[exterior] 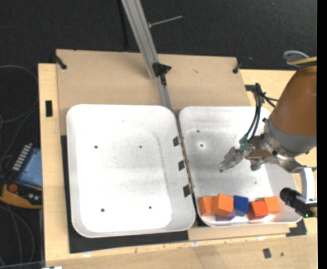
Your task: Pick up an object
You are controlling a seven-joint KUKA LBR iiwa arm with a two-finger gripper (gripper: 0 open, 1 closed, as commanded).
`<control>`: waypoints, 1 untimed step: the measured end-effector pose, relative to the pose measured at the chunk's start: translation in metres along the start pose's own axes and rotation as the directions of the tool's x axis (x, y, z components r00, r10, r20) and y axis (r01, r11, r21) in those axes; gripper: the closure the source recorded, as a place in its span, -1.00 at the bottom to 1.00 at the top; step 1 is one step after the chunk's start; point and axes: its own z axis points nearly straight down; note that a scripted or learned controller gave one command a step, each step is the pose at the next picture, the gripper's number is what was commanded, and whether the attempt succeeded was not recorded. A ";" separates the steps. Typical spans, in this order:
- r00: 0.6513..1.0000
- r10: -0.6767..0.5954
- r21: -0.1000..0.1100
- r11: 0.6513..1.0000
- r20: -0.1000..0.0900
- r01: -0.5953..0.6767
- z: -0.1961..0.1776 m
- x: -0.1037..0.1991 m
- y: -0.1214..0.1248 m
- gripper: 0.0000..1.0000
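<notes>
Several small blocks lie in a row along the front edge of the right bin [208, 128]: an orange block [208, 205], a second orange block [225, 203], a blue block [241, 204], and two more orange blocks [258, 208] at the right end. My gripper [241, 164] hangs over the middle of this bin, behind the row and apart from it. Its fingers [227, 162] are spread open with nothing between them. The orange wrist band covers the bin's right side.
The left bin [124, 167] lies beside the right one, with a row of black clips [181, 164] on the shared rim. A slanted metal bar [144, 29] rises at the back. Cables and a handheld pendant [26, 175] lie left of the bench.
</notes>
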 end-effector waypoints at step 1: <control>1.000 0.001 -0.001 1.000 0.000 -0.001 0.000 0.000 0.000 -1.00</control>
